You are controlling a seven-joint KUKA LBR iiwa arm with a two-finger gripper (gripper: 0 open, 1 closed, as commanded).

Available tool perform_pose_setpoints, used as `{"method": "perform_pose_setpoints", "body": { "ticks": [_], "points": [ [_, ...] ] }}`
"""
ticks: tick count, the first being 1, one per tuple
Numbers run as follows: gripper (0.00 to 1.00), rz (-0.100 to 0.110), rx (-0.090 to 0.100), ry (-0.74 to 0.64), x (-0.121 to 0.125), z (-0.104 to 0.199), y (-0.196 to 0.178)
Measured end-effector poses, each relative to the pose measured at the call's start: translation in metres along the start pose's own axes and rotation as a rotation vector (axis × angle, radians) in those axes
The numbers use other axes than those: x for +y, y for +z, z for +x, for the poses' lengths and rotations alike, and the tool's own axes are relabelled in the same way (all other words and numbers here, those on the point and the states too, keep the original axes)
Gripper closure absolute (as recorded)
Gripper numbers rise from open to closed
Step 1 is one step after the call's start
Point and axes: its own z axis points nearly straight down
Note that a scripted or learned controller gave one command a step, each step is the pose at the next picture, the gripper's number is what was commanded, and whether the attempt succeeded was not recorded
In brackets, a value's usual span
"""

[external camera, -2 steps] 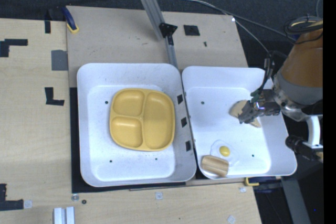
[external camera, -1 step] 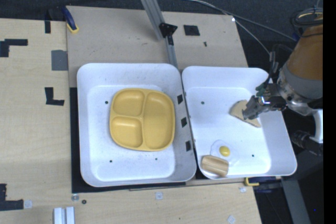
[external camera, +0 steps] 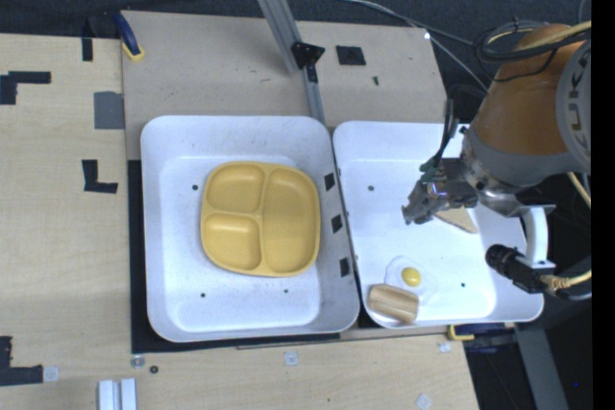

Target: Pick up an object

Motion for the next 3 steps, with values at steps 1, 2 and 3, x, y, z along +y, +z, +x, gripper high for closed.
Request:
{"method": "perform_pose_setpoints", "body": {
  "ticks": [1, 2, 3],
  "points": [
    [1.00, 0.002, 0.000, -0.001, 0.011, 0.050, 0.014],
    [1.00, 0.001, 0.002, -0.004, 0.010, 0.111, 0.011],
    [1.00, 0.000, 0.001, -0.003, 0.014, 0.163, 0.006]
  ]
}}
